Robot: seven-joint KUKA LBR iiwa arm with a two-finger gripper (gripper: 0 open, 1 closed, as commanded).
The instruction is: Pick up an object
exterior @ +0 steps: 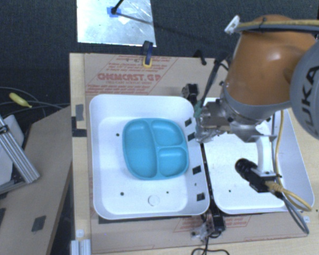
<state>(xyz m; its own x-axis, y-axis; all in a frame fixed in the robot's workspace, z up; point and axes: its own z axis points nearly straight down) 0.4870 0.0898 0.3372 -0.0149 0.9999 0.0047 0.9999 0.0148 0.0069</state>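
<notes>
A blue three-compartment plate (155, 148) lies flat in the middle of the left white bin (109, 195). The gripper (206, 127) sits over the seam between that bin and the right bin (228, 153), just beside the plate's right rim; its grip cannot be made out. Red print on the desk's cardboard (128, 70) reads "CHEMCAST GP"; the arm (308, 84) shows "KU".

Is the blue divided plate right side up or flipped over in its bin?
Right side up: the blue divided plate lies flat in the left bin, its three compartments facing the camera.
</notes>
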